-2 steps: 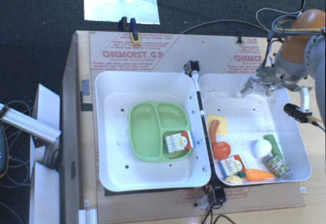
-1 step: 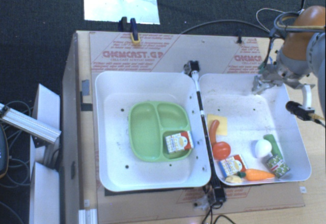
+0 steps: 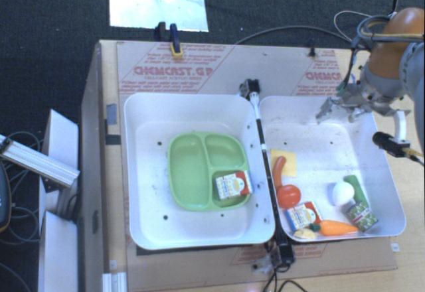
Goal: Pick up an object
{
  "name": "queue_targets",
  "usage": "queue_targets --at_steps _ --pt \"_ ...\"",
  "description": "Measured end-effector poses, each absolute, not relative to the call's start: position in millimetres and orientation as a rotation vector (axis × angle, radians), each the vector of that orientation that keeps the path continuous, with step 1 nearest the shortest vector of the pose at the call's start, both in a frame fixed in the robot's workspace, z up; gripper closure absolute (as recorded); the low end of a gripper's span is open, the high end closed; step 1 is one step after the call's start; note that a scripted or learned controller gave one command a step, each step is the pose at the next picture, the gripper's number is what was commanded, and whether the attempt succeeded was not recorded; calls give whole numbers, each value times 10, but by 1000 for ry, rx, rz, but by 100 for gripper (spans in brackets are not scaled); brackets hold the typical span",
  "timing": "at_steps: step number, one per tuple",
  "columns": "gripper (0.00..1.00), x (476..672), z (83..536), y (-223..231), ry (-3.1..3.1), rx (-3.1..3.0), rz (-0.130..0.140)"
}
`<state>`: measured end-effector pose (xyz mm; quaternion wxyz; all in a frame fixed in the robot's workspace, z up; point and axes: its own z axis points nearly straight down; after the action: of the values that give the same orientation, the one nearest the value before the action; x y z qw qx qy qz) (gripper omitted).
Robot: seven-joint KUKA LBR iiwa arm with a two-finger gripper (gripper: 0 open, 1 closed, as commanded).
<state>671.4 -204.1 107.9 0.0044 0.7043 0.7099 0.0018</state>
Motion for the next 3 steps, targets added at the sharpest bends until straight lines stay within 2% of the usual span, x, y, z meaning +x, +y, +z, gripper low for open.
queue_targets --at_steps 1,2,3 --pt "100 6725 1197 -2045 2222 2202 8" --pt "0 6725 1196 -2045 2223 2202 8" --pt "100 6736 1313 -2049 2221 2198 11"
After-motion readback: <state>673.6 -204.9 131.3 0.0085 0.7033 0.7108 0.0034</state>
